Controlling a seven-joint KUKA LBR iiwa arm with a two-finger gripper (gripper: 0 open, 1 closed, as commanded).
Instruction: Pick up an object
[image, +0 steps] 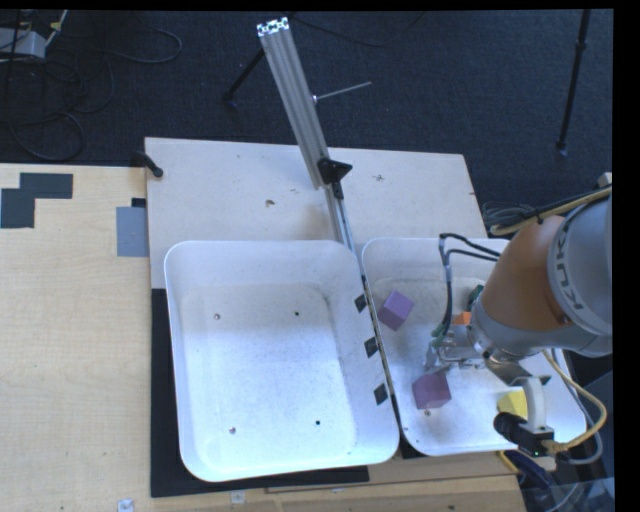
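We see the tool (447, 358) low in the right bin (405, 262) — just above a purple block (431, 390). Nothing looks lifted yet; we cannot tell its grip.

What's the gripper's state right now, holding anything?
Gripper: cannot be told; it hangs low in the right bin, just above the darker purple block.

I see the gripper (445, 352) low in the right bin (420, 440), a purple block (431, 390) at its six o'clock, a lighter purple block (396, 309) at ten.
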